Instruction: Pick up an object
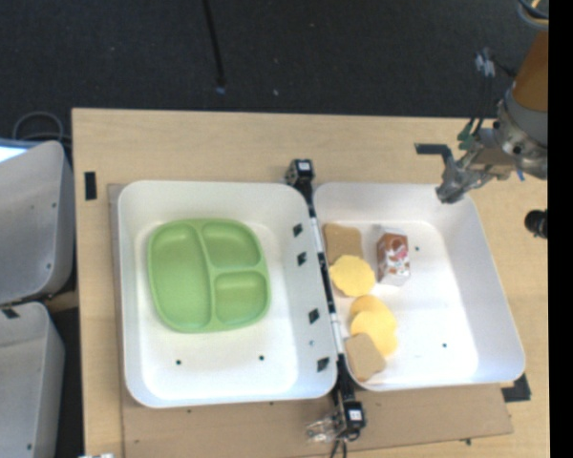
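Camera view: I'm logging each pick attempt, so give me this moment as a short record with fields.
left bin: white bin holding a green divided plate
right bin: white bin with items grouped along its left side
right bin items: brown slice, yellow round piece, orange-yellow round pieces, brown slice, small red and white packet
hand: the hand is over the right bin's upper right corner, apart from the items
held: nothing seen between the fingers
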You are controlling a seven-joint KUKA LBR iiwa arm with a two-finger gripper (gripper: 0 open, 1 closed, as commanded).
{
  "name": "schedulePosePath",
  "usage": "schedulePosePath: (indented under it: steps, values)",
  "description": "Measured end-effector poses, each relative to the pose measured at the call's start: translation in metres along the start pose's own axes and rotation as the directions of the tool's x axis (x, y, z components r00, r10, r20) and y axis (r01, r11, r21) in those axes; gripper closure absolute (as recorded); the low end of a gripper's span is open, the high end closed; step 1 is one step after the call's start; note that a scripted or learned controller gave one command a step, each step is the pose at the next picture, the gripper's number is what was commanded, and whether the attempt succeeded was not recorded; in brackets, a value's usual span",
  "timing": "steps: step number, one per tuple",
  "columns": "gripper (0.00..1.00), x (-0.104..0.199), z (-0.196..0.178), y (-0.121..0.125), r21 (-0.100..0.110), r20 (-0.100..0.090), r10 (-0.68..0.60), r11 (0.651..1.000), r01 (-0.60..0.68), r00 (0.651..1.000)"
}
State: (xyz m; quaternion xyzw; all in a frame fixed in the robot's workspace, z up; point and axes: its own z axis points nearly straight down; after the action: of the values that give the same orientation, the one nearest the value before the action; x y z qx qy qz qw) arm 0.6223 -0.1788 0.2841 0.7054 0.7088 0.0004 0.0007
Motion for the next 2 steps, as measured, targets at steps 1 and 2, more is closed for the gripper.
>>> schedulePosePath:
  steps: [1,2]
  values:
    - [1.0,0.044,0.013,0.011,0.001,0.0,0.001,1.0,-0.001,1.0]
    - [1.0,0.102,0.017,0.025,-0.001,0.0,-0.002,1.0,0.002,1.0]
